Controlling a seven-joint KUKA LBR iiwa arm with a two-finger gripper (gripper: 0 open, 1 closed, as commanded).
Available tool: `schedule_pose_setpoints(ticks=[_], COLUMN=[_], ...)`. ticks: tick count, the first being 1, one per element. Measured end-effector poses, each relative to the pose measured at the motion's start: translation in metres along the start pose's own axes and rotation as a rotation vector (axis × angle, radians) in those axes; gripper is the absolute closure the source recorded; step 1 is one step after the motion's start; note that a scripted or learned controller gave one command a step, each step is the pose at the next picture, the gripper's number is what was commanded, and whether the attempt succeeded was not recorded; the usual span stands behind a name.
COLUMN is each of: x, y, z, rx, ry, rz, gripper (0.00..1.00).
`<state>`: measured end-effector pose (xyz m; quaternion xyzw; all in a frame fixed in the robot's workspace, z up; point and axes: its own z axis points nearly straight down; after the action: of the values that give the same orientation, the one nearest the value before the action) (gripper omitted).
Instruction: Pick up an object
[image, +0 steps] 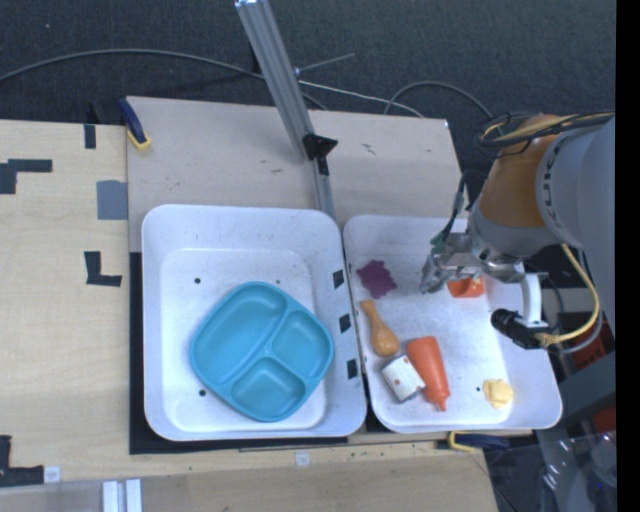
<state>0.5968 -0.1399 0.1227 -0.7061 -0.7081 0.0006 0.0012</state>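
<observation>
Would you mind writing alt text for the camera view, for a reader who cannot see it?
A grey robot arm reaches from the right, its gripper low over the right bin beside a small orange block. That bin also holds a purple piece, a tan drumstick, a carrot, a white block and a yellow piece. The left bin holds a blue divided plate.

Small orange-red block (466, 289), right bin's upper area, partly hidden under the arm

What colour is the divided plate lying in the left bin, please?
Light blue, seen clearly in the camera view: the plate lies in the left bin.
</observation>
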Motion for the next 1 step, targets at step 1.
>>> schedule_pose_setpoints(ticks=[1], x=[-0.0022], y=[0.0021], z=[-0.0633], rx=[-0.008], ry=[-0.002], rz=[0.001], gripper=[1.0])
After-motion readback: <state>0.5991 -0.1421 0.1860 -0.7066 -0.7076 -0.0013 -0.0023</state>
